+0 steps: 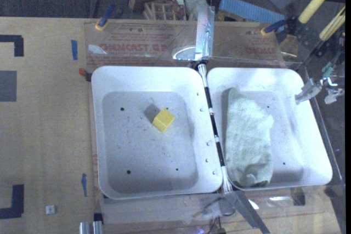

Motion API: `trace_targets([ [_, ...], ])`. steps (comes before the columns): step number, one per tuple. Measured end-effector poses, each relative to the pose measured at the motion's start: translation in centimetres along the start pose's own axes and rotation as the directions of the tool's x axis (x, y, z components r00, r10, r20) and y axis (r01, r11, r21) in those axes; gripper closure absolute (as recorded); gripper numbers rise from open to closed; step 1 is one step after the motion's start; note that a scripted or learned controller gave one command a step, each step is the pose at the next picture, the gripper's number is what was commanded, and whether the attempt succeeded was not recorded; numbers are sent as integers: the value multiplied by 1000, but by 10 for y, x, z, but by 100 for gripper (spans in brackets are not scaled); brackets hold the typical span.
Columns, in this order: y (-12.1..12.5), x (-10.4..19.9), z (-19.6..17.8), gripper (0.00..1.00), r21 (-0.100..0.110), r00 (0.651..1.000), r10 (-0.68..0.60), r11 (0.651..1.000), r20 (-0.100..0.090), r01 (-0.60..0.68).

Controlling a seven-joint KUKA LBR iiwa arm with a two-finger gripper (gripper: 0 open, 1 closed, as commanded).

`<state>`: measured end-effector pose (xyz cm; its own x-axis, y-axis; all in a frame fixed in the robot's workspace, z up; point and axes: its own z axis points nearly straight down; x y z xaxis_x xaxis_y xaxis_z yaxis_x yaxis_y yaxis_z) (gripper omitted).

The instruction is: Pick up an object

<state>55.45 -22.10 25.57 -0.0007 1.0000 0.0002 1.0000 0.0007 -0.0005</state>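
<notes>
Two candidates wait: a yellow block (163,120) in the left bin (109,85), a pale cloth (249,137) in the right bin (290,82). Nothing looks picked yet; the gripper (317,89) sits at the right bin's far edge, its grip unreadable, and needs to come over one.

Both bins: left bin (109,85) and right bin (285,82) smooth white plastic, scuffed floors. Cloth (249,137) pale, nubby terry. Yellow block (163,120) matt. Bench (44,134) matt wood.

The gripper (317,90) is made up of pale grey metal parts with dark edges. A small teal piece (327,69) is seen just above it.
</notes>
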Motion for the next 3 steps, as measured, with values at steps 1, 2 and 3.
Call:
trace_targets([
  [1, 1, -1, -11, 100, -4, 1000, 0, 1000, 2, 0],
  [2, 10, 73, 161, 100, -5, 995, 101, 995, 1, -101],
  [3, -11, 145, 71, 100, -4, 986, -167, 986, 2, 167],
])
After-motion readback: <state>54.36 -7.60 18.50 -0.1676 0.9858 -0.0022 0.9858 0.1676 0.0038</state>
